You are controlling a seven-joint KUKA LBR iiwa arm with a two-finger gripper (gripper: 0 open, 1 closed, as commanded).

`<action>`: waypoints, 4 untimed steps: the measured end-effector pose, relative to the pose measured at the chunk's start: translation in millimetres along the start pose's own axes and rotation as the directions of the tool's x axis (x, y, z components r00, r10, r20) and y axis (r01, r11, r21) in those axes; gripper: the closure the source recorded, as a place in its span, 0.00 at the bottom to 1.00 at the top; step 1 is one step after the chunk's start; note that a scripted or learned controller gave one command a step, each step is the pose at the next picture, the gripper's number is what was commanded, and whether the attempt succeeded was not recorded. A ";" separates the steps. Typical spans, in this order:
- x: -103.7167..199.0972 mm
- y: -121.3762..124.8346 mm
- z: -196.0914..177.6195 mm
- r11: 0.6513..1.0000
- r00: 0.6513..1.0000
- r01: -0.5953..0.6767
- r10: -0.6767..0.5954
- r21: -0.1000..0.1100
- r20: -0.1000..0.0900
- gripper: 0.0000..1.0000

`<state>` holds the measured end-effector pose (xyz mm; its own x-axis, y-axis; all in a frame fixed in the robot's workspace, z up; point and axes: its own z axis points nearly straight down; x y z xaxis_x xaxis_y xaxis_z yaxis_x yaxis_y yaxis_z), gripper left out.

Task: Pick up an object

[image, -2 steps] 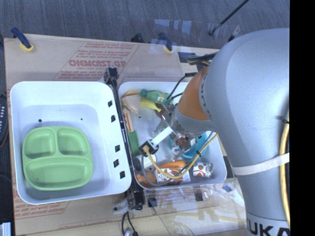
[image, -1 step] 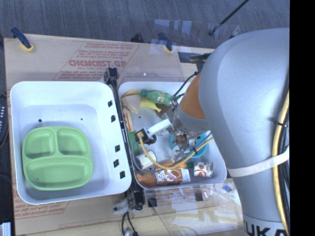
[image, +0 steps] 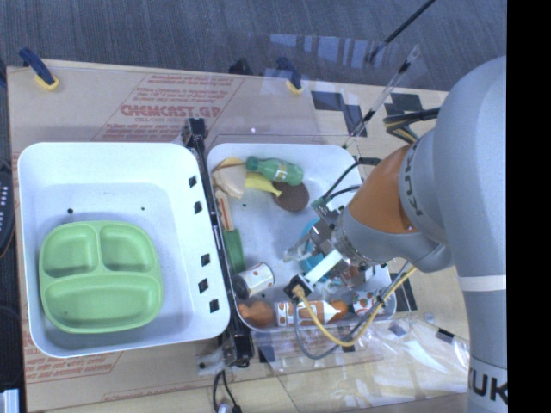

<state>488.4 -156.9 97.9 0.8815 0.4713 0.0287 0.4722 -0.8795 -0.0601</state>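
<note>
The gripper (image: pixel 317 263) hangs low over the right bin (image: pixel 258 231), in its 4 o'clock part. The nearest candidate, a small white cylinder (image: pixel 256 279), lies toward 9 o'clock of it, long axis running roughly 8 to 2. Other things crowd the 6 o'clock wall, half under cables. The wrist and hoses hide the gripper's tip, so its state cannot be told. The green tray (image: pixel 101 275) sits in the left bin (image: pixel 52 170).

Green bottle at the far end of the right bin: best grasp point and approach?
Grip the green bottle across its mid-body, coming straight down. It lies on its side, long axis across the bin, so fingers should close across the narrow width. The yellow piece and brown disc crowd its near side, so keep clear of them.
</note>
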 end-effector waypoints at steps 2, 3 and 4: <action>-5.2 3.1 -5.8 1.000 1.000 0.001 -0.001 -0.016 0.013 0.00; 34.3 24.5 7.3 0.962 0.963 -0.268 0.270 -0.054 0.023 0.00; 78.3 -26.2 11.8 0.963 0.964 -0.264 0.266 -0.056 0.024 0.00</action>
<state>545.0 -96.1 89.9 0.9750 0.2219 -0.0123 0.2218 -0.9750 -0.0097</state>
